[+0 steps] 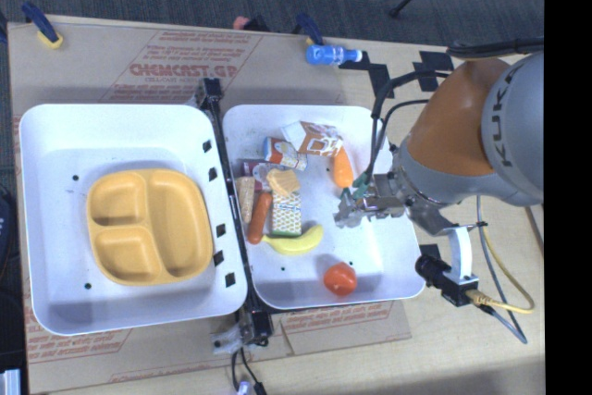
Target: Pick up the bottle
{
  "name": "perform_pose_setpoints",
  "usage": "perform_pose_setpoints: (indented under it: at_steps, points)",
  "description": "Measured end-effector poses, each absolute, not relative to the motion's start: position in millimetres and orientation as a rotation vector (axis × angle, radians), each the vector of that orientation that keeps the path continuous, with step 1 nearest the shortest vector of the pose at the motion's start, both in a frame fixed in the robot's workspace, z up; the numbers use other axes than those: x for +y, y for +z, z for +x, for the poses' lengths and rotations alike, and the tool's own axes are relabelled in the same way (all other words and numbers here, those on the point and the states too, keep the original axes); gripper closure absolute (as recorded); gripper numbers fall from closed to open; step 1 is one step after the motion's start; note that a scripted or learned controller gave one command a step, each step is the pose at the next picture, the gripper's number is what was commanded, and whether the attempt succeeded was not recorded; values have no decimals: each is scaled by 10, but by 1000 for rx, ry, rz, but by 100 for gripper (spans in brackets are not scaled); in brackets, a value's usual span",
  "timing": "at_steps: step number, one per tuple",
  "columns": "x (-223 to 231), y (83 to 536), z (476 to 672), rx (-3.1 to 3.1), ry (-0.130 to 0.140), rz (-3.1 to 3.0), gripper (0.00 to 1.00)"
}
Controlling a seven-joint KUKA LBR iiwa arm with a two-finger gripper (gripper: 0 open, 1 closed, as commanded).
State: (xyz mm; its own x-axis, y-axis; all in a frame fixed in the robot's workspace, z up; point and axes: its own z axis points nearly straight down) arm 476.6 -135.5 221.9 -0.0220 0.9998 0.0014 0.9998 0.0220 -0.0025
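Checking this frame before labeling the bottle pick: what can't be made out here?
- Hand, camera view: small and blurred, so open or shut can't be told.
- Bottle: the pile in the right bin is overlapped and blurry; I can't tell which item it is.
- Arm: cut off by the right edge.

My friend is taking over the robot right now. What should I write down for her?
Gripper: low over the right white bin, beside the orange carrot-shaped toy; nothing seen held.
Bottle: I can't pick it out for sure in the pile of toy food and packets.
Yellow divided plate: in the left white bin.
Done: no pickup yet.
Left: find the bottle, grasp it, lift it.
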Motion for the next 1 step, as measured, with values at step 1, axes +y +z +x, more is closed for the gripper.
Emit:
perform_pose_setpoints:
  at_steps: [1]
  points:
    - [-1250,1515,4756,-2137,4,-2296,100]
